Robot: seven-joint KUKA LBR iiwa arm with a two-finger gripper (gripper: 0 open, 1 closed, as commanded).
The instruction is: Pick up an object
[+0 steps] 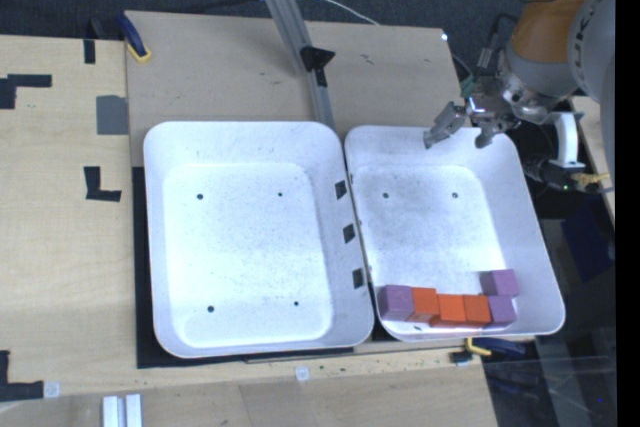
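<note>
Along the near edge of the right bin (510, 205) lies a row of blocks: a purple block (398, 300) at the left, orange blocks (450, 307) in the middle, and purple blocks (501, 293) at the right. My gripper (462, 129) hangs over the bin's far right corner, well away from the blocks. Its two fingers (441, 128) are spread apart with nothing between them.
The left bin (240, 235) stands beside the right one on the wooden bench. A slanted metal post (285, 10) rises behind the bins. Black clips (348, 233) sit along the seam between the bins. A yellow-and-blue clamp (137, 43) sits at the bench's far left.
</note>
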